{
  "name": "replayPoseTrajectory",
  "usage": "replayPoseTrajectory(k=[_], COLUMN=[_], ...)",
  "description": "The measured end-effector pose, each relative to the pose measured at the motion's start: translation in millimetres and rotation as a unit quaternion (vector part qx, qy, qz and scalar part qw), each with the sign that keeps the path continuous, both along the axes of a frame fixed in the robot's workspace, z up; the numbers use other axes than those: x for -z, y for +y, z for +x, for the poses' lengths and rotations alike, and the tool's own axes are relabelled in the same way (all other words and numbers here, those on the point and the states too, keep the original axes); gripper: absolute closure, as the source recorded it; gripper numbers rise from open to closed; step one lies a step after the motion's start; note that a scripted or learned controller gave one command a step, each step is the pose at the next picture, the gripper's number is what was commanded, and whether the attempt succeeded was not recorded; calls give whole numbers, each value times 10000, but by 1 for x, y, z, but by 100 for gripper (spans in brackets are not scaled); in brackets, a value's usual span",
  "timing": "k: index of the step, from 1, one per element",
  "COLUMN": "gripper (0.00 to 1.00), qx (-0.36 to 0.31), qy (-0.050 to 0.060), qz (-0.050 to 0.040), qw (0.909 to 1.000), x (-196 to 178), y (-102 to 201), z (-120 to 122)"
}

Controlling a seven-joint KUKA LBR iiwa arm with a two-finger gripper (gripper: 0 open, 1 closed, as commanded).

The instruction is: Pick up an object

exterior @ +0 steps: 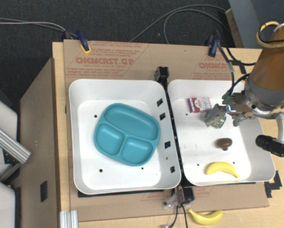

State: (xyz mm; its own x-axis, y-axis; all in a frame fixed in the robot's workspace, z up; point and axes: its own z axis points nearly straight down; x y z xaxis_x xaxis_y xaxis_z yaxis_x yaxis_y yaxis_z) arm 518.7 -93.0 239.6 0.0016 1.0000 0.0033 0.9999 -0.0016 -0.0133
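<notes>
Beside gripper [217, 118]: carton [199, 104], brown lump [223, 143], possibly fruit.

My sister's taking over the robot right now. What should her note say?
Gripper: over the right bin, near its top. A grey-green thing sits at its tip; I can't tell if it's gripped.
Right bin: small carton near the top, brown lump in the middle, banana near the front edge.
Left bin: blue tray with three sections.
A second banana lies on the bench in front of the bins.
Done: no clear pick yet.
Left: grasp one object and lift it.
</notes>
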Motion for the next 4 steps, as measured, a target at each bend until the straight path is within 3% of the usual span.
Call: replayPoseTrajectory(k=[1,4], gripper=[0,0], qx=[-12,-2], qy=[-56,-29], qz=[-6,-4], qw=[10000,10000], x=[-5,140], y=[0,-5], z=[2,6])
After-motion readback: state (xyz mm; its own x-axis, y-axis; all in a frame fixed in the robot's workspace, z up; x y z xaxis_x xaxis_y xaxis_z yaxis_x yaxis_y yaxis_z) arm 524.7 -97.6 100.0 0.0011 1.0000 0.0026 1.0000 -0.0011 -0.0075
